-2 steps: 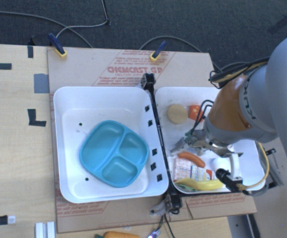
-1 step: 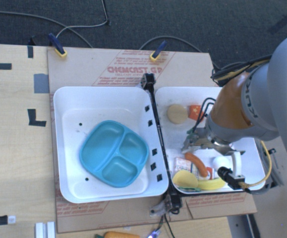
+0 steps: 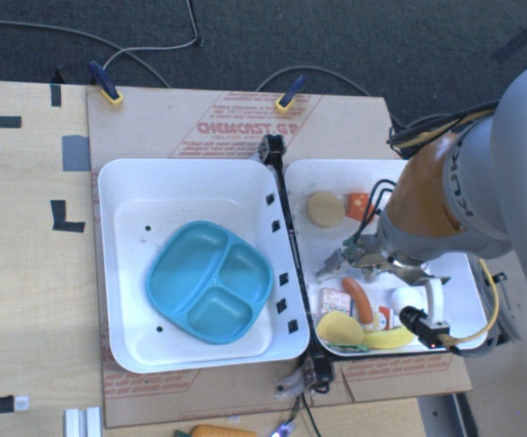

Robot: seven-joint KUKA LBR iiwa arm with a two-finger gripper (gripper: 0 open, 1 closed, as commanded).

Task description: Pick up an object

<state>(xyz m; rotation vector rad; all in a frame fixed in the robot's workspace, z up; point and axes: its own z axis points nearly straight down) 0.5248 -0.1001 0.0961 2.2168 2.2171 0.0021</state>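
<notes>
One gripper (image 3: 336, 260) hovers low in the right bin (image 3: 468, 285), finger state unclear, nothing visibly held, sausage (image 3: 358, 300) just below it, banana (image 3: 386, 339) further below, round cookie (image 3: 325, 209) above.

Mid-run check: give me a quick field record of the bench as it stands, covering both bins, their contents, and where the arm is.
left bin: holds a blue divided plate
right bin: holds toy foods
right bin contents: tan round piece at the far end; red sausage in the middle; banana and a yellow piece at the near edge
arm: reaches in from the right, over the right bin
gripper: low over the bin floor, between the tan round piece and the red sausage
jaws: state cannot be told
</notes>
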